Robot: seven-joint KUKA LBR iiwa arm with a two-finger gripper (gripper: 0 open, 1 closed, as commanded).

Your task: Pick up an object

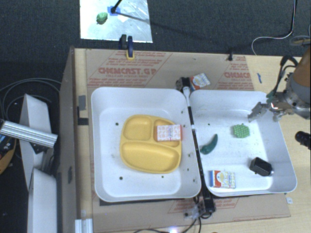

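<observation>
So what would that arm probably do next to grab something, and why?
Probably swing the gripper a little down and left over the green bumpy ball and lower onto it. The gripper sits above the right bin's upper right part with nothing between its fingers, and that ball is the closest thing, lying apart from the other objects.

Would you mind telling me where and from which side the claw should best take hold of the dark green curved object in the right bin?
I would grip the dark green curved object across its narrow middle, coming straight down from above. It lies flat on the right bin floor, slanted, with open floor on both long sides, so fingers set across its width should likely fit. The claw sits up near the bin's far right corner.
</observation>
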